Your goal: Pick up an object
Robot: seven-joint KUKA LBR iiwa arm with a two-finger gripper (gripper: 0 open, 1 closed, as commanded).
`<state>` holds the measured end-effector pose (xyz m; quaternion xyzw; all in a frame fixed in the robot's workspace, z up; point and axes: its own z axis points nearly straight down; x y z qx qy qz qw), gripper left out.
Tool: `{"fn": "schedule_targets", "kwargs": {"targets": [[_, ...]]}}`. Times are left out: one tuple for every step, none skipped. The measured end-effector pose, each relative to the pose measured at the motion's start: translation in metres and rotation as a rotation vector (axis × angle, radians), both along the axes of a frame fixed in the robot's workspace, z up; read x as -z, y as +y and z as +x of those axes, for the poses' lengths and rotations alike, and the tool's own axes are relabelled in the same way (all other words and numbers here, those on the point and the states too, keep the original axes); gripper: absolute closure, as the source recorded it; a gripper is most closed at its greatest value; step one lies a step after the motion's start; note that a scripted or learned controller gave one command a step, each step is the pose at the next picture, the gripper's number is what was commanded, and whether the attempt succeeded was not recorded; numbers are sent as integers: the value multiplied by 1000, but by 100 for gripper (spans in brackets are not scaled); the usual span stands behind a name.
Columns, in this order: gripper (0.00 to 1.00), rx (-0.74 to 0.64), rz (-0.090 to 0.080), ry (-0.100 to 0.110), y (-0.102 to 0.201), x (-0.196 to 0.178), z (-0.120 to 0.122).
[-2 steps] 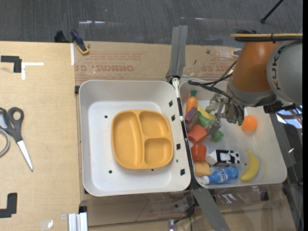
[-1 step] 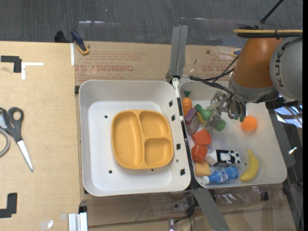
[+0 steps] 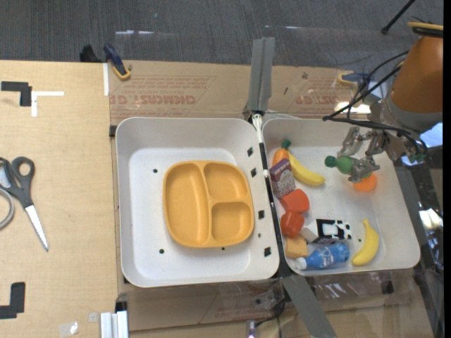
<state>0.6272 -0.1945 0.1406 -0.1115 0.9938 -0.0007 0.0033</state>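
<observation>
Left to right: yellow divided plate (image 3: 208,203) lying in left bin (image 3: 134,210); right bin (image 3: 403,255) crowded with toy food; gripper (image 3: 363,159) poised over green-and-orange item (image 3: 352,170), finger state indiscernible, nothing visibly lifted, pick judged pending.

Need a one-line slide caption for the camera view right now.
Gripper poised over the right bin by an orange toy.

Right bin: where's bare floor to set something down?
Bare floor in the right bin lies mid-bin, between the upper banana, the pincer and the lower banana. The left wall is crowded: carton, red pieces, bottle. The left bin has bare margins around the yellow tray.
</observation>
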Motion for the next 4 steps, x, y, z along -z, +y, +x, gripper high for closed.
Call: {"fn": "schedule_targets", "kwargs": {"targets": [[100,-13,2,4,12,49,-100],[0,-14,1,4,12,48,-100],[0,81,2,1,98,48,-49],[0,222,2,5,41,48,-74]]}}
